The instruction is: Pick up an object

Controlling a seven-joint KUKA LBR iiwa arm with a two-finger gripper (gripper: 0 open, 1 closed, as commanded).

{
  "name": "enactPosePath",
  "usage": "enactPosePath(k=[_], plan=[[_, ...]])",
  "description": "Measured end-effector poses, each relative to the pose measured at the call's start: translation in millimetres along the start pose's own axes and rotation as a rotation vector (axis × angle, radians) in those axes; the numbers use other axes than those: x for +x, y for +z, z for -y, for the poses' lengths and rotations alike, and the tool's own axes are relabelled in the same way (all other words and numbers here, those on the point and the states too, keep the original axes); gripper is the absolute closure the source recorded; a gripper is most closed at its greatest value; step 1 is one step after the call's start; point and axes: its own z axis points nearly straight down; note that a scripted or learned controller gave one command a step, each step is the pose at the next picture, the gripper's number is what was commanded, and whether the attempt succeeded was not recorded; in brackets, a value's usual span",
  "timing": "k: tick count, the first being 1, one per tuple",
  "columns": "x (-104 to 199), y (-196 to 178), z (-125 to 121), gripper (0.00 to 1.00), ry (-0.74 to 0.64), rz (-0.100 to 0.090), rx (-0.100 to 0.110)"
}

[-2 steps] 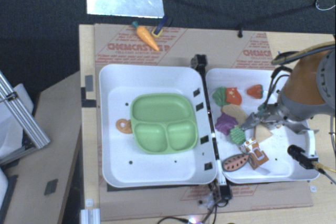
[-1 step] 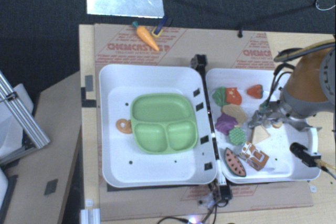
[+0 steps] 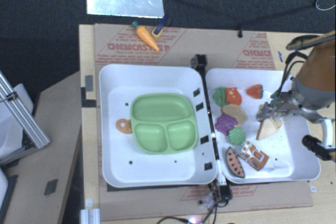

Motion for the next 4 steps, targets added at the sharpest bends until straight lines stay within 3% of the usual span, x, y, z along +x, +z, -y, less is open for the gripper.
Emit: enactPosePath(k=[1,2,4], plan=[[7.4,-52.1,4.7,1.00,-0.001,0.000,-0.001],[7.3,-68.6,3.4,1.00,-0.001,0.000,0.002],[107.0,-56.1,-5.4,1.00,-0.006,-0.004,0.005]])
